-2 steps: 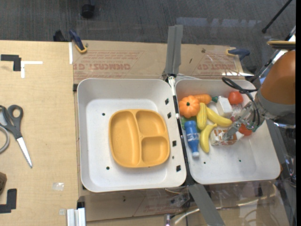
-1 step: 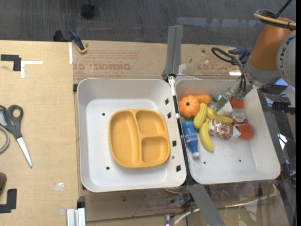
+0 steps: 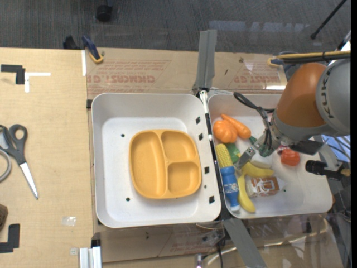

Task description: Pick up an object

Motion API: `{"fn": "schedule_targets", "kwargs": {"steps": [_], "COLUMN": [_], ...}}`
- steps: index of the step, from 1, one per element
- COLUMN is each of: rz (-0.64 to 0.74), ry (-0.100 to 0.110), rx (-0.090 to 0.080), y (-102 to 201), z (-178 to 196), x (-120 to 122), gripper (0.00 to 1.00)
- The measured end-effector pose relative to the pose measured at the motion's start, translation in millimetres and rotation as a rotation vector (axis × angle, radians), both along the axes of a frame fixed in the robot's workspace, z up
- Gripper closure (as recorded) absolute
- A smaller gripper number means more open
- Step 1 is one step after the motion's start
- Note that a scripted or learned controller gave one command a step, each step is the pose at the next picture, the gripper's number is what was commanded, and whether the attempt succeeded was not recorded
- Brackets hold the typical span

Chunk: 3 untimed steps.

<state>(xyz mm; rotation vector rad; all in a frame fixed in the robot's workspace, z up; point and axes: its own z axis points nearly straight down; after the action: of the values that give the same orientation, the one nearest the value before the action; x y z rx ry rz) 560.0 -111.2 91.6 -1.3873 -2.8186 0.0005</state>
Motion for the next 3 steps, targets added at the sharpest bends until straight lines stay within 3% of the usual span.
{"fn": "schedule_targets", "kwargs": {"steps": [1, 2, 3], "rz": [0.001, 0.001, -0.054], "ry": [-0.006, -0.005, -0.003], "rx": [-0.002, -0.002, -0.002], "y": [-0.9, -0.9, -1.4], "z": [11.1, 11.1, 1.2], "x": [1.9, 1.9, 76.0], "gripper": [1.0, 0.0, 0.0]}}
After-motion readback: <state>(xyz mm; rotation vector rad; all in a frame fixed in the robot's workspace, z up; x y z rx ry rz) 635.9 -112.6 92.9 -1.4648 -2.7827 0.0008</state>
